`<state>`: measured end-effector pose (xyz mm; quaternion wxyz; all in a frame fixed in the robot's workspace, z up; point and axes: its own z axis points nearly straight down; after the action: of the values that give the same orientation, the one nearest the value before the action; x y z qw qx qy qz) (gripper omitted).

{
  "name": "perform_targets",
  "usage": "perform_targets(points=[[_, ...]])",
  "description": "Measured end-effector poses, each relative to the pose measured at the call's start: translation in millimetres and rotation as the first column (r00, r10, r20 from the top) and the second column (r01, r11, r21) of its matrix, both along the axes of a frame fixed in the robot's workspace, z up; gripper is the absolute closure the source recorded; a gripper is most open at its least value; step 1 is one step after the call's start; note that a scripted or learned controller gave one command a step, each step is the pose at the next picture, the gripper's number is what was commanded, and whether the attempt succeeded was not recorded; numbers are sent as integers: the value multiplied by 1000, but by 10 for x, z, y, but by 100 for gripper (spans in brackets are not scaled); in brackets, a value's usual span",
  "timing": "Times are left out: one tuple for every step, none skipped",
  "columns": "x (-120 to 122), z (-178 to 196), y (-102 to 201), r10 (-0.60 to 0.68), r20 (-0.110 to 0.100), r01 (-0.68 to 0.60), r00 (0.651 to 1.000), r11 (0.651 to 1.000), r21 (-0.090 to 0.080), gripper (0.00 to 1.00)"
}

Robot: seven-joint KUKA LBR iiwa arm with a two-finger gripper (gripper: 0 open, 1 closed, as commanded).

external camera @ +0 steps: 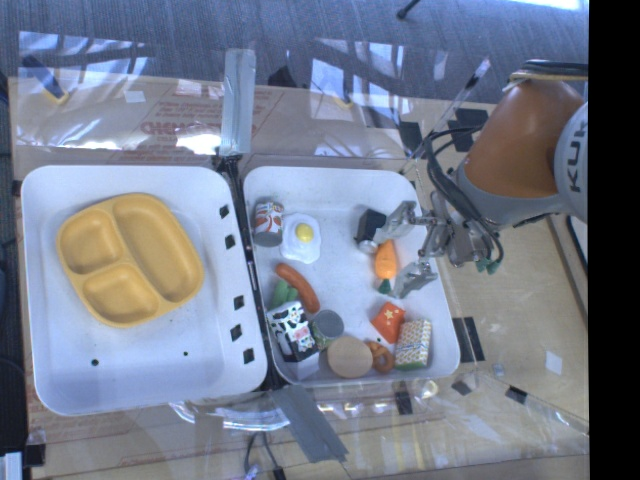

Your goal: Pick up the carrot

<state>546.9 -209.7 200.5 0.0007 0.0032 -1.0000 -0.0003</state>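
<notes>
In the right bin (262, 268), over by its right side, my gripper (408, 248) sits with fingers spread wide — the carrot (386, 259) lies right between them, not pinched. A fried egg (302, 234) and a sausage (298, 285) lie to its left. The yellow divided plate (128, 257) sits in the left bin (40, 348).
</notes>
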Motion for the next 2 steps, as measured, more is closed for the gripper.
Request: perform_targets(points=[[386, -1073, -3, -81, 5, 81, 997, 997, -2, 0], [415, -944, 19, -71, 10, 71, 997, 997, -3, 100]])
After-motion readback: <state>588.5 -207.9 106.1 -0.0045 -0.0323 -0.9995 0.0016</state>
